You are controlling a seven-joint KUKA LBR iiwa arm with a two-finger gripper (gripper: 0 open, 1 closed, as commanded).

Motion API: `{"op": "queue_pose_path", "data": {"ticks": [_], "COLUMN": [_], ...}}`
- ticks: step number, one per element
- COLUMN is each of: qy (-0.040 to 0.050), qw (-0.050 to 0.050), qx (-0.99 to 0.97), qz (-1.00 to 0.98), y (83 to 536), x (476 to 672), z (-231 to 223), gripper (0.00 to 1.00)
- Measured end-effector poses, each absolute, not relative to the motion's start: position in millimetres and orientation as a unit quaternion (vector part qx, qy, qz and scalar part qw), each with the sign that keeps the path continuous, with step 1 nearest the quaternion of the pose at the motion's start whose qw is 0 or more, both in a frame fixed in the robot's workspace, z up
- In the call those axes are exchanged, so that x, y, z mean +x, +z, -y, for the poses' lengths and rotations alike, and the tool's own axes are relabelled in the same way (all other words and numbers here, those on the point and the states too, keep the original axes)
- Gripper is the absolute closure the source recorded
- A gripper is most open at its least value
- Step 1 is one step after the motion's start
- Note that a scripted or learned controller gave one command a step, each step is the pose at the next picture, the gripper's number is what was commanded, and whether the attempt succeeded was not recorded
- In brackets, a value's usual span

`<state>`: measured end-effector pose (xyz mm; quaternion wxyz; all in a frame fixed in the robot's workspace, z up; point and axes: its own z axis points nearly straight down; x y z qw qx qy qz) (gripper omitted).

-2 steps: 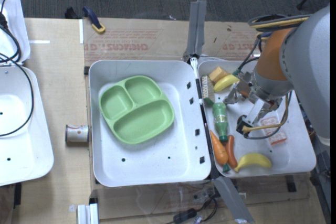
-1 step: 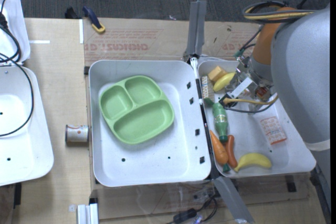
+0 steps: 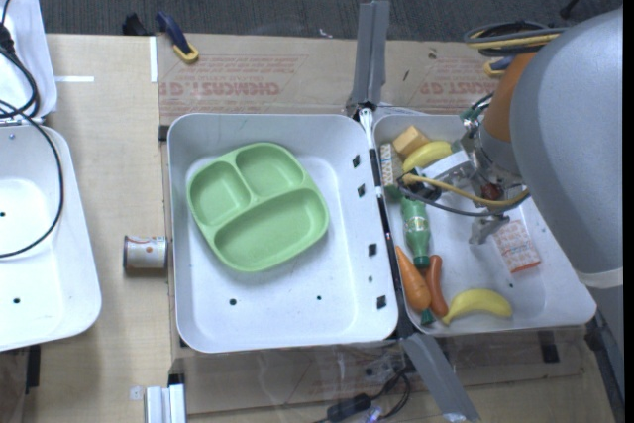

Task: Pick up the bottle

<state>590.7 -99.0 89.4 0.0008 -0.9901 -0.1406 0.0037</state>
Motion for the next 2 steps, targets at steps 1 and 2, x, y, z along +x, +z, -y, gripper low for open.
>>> {"op": "queue_pose_path", "data": {"ticks": [1,2], "qy": [0.0065,0.0032], "qw": [0.001,0.001], "qx": [-0.99,-0.983], "qz": [0.143,0.182], "y": [97,90], "x": [590.0,562.9], "z": [99,100], "gripper": [1.0,1.0]}}
